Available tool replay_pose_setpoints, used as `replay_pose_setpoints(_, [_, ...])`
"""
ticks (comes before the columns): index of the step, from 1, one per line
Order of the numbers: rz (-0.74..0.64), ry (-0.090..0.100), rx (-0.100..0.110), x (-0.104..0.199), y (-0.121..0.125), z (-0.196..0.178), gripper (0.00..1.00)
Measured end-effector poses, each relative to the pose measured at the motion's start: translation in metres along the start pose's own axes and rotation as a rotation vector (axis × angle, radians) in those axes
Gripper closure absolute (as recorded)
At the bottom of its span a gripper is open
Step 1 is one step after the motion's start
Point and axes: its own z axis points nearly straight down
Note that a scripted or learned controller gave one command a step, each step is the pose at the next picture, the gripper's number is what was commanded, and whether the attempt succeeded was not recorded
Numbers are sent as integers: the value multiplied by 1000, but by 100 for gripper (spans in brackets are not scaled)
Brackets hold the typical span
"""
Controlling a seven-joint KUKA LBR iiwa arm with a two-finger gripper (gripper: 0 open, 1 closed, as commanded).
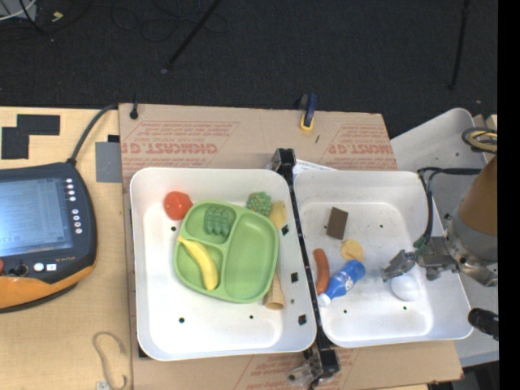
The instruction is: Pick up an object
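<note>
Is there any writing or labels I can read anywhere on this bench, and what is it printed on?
Red print on the cardboard sheet under the bins: upside down and too blurred to read for certain.
Red print on the cardboard's front edge: also too blurred.
Handheld screen at the left: lit, but its text is too small to read.
Blue and white bottle in the right bin: no legible label.
Nothing else carries readable text.

Lighting is even and moderately bright over the bench, apparently from overhead. The 2 white bins (154, 315) read near overexposed, with little wall detail. Shadows are soft and short, lying close beside the green plate (244, 275). The dark floor (244, 39) at top is underexposed; cables there barely register. The tablet screen (32, 214) appears washed out. Overall sharpness is modest, with slight softness and visible compression grain throughout.
</note>
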Motion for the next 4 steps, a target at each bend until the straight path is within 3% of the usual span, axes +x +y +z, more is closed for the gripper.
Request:
replay_pose_setpoints(1, [1,1,1,-1,4,45,0])
replay_pose_setpoints(2, [1,-1,-2,1,4,66,0])
replay_pose_setpoints(3, [7,-1,-4,0,4,55,100])
replay_pose_setpoints(4, [2,-3,-7,6,3,-5,100])
